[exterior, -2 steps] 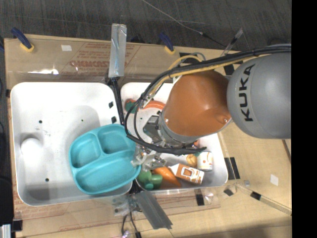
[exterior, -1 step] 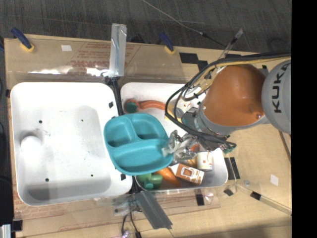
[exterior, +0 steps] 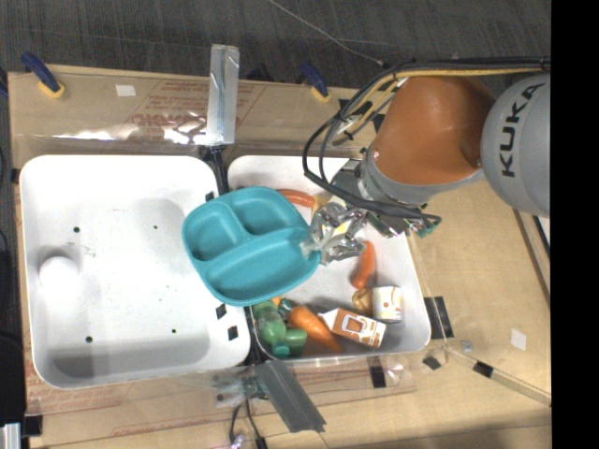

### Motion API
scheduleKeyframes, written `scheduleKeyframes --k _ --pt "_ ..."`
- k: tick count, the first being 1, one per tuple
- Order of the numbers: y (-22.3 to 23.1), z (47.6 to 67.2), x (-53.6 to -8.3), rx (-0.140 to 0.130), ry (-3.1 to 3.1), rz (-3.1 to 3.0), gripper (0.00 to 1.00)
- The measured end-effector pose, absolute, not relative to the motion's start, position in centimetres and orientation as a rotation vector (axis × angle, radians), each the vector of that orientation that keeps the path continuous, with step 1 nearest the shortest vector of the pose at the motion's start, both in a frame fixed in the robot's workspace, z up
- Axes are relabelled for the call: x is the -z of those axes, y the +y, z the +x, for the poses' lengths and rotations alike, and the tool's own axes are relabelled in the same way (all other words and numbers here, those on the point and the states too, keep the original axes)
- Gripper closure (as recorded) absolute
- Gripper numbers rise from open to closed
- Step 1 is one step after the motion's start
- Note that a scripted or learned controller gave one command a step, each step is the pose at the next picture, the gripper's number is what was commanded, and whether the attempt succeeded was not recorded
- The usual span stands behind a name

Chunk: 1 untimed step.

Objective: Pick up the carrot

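The left bin (exterior: 112,269) lies bare-floored. A teal divided plate (exterior: 248,246) straddles the bins' shared rim. In the right bin (exterior: 419,297), the carrot (exterior: 314,327) lies low near the front wall, orange, tapering rightward, green top (exterior: 279,330) leftward, long axis slanting down-right, a small carton (exterior: 360,328) touching it. The gripper (exterior: 337,235) grasps the plate's right edge between its fingers.

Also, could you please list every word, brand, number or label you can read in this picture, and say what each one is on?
"KUKA" in dark letters, running vertically on the grey arm.
Red print on the clear plastic sheet behind the bins: too faint to read.
Print on the small orange and white carton in the right bin: too small to read.
Print on the small white cup beside it: too blurred to read.
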State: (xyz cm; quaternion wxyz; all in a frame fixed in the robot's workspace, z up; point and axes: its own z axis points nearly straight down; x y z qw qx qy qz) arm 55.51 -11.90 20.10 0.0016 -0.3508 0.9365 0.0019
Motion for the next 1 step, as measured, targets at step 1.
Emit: scheduleKeyframes --k 1 --pt "-11.53 55.61 -21.07 -0.011 2.934 -1.111 1.0"
